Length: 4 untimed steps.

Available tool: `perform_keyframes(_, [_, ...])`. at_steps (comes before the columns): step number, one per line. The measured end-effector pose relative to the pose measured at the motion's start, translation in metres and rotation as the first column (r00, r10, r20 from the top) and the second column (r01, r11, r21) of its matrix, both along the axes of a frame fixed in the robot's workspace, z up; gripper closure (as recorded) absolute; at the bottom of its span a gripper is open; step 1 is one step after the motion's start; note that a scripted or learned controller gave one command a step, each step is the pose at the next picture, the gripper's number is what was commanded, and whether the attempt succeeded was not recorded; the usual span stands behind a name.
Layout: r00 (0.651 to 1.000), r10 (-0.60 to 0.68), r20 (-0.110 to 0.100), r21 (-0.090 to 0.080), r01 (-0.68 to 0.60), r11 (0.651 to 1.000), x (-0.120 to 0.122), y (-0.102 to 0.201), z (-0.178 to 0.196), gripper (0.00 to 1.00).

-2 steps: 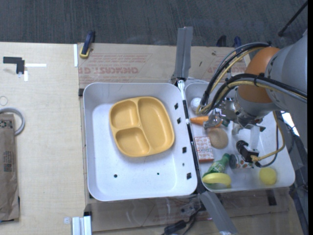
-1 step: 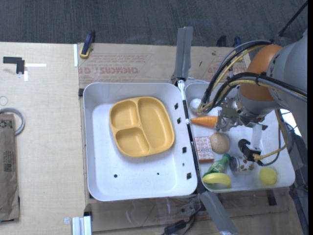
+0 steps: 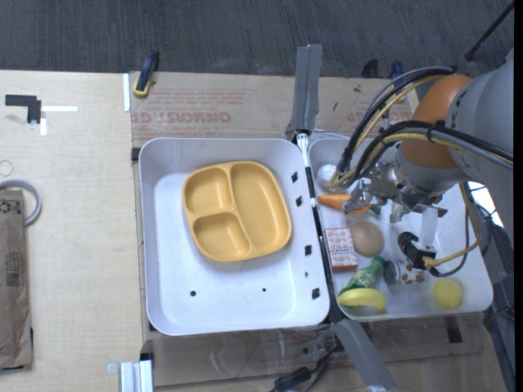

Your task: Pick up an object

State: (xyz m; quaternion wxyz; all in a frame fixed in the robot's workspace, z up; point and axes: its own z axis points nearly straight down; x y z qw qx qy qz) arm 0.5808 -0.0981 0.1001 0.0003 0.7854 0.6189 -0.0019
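The carrot (image 3: 333, 202), an orange toy piece, lies at the left wall of the right bin (image 3: 478, 296), just beside the divider between the two bins. It is the object nearest the gripper (image 3: 369, 205), which hangs low over the bin just right of the carrot's blunt end. How far the gripper is open I cannot tell, since the wrist and cables cover it, and nothing can be seen held in it.

Taking the carrot as landmark: a white ball (image 3: 327, 172) sits just behind it, a brown potato-like lump (image 3: 367, 238) and a small red-and-white box (image 3: 340, 247) lie just in front, and a green-and-yellow piece (image 3: 363, 289) and a yellow lemon (image 3: 448, 293) lie farther forward, well apart from it.

To do the pick well, I judge the gripper should close across the carrot's narrow width, not its length, and come down clear of the bin wall. The crowding is the risk: the potato is near enough to be nudged or caught instead.
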Motion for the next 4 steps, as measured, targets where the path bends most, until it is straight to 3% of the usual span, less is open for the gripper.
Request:
perform_keyframes(1, [1.000, -0.001, -0.001, -0.001, 0.001, 1.000, 0.000, -0.001, 0.009, 1.00])
perform_keyframes(2, [1.000, -0.001, -0.001, -0.001, 0.001, 1.000, 0.000, -0.001, 0.009, 0.00])
perform_keyframes(3, [0.997, -0.076, 0.000, 0.000, 0.076, 0.997, -0.001, 0.007, 0.091, 0.00])
perform_keyframes(4, [0.994, 0.111, 0.003, 0.002, -0.111, 0.994, -0.060, -0.036, -0.008, 0.00])
